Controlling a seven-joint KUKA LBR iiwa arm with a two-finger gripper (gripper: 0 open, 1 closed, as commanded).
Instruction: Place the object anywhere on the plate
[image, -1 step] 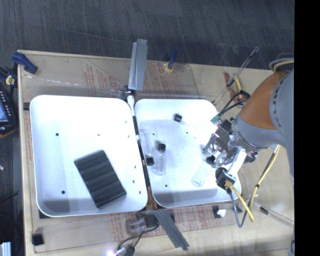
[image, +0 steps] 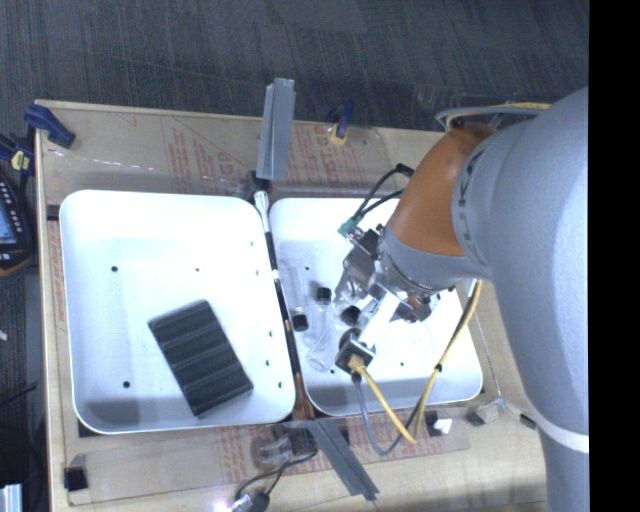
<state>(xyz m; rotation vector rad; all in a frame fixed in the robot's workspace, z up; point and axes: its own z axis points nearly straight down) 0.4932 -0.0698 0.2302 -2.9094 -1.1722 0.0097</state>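
**Surface** (image: 150, 150): pale board, carrying two shallow white bins side by side.

**Left bin** (image: 100, 215): white, with a few small dark dots on its floor. It holds one item, the plate.

**Plate** (image: 200, 357): dark, ribbed, rectangular slab. It lies flat on the near half of the left bin, set at a slant, with its near corner close to the bin's near wall. Nothing rests on it.

**Right bin** (image: 455, 380): white, touching the left bin along a dark central seam. The arm covers most of its far and right parts.

**Arm** (image: 530, 230): grey, with an orange band (image: 435, 205) above the wrist. It reaches in from the right and angles down over the right bin.

**Claw** (image: 328, 322): low over the left-centre of the right bin, near the seam. Whether it is wide, narrow or holding anything cannot be told, as glare on the white floor washes out its tip.

**Object** (image: 318, 342): a pale, glassy shape in the right bin, at or just under the claw's tip and too faint to name. Whether it touches the claw cannot be told. It is well apart from the plate, with the seam between them.

**Yellow cables** (image: 440, 365): run from the wrist down across the near right of the right bin.

**Grey bar** (image: 275, 125): upright at the far edge, in line with the seam.

**Second grey bar** (image: 345, 465): lies slanted at the near edge.

**Blue clamps** (image: 47, 122): one on the surface's far left corner, another (image: 342, 122) at the far centre.
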